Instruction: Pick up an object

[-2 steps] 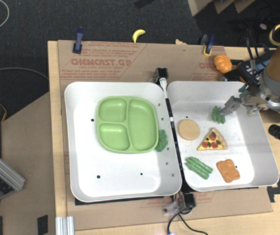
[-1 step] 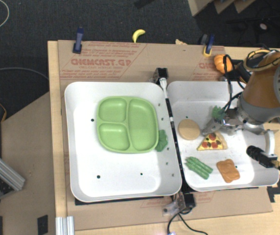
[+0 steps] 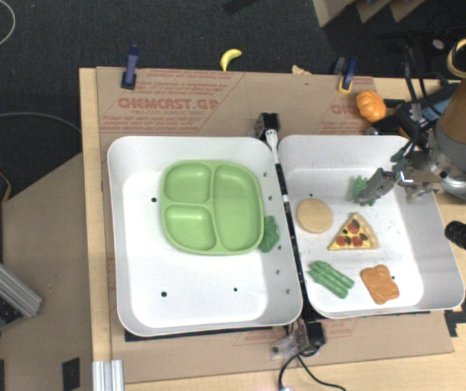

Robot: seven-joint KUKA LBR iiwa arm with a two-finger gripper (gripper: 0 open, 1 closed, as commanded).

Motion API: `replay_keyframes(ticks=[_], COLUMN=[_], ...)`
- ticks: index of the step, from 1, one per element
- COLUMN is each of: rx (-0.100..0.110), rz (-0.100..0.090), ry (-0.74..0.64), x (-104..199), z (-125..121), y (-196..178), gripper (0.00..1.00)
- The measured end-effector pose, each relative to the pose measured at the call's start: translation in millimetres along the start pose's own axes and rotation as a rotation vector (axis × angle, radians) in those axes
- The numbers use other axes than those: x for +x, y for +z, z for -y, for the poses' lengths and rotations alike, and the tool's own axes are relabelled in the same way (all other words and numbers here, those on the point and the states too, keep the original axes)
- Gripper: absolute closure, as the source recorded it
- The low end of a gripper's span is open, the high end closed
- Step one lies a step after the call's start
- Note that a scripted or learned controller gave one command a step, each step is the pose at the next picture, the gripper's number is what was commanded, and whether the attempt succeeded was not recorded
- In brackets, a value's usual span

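Pincer over the right bin, toy food below and beside it

The pincer (image 3: 371, 187) hangs in the upper part of the right bin (image 3: 441, 255), its dark green-grey tips too blurred to tell whether they stand wide, narrow or around anything. Nearest to it, just down and to the view's left, lies the round tan cookie (image 3: 314, 216); the pizza slice (image 3: 353, 235) sits right below the tips, touching neither. Farther down are the green beans (image 3: 331, 278) and the orange piece (image 3: 379, 283), apart from each other. All look like light, stiff plastic toys, smooth and likely slippery. The pizza slice seems best taken across its two straight edges; the cookie across its width. The left bin (image 3: 135, 243) holds a green divided plate (image 3: 213, 207), well away from the pincer.
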State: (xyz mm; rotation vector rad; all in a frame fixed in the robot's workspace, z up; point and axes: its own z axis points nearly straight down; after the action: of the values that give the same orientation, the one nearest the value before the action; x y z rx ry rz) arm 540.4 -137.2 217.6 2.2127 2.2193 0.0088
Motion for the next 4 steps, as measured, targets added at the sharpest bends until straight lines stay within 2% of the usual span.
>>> replay_keyframes(ticks=[1, 2, 3, 4], rx=[0.003, -0.004, -0.011, -0.002], rz=[0.001, 0.002, 0.010, -0.003], ry=[-0.001, 0.003, 0.006, 0.003], x=[44.4, 43.9, 40.4, 0.6], z=[4.3, 5.8, 4.7, -25.7], y=[130.7, 127.9, 116.0, 127.0], gripper=[0.00, 0.00, 1.00, 1.00])
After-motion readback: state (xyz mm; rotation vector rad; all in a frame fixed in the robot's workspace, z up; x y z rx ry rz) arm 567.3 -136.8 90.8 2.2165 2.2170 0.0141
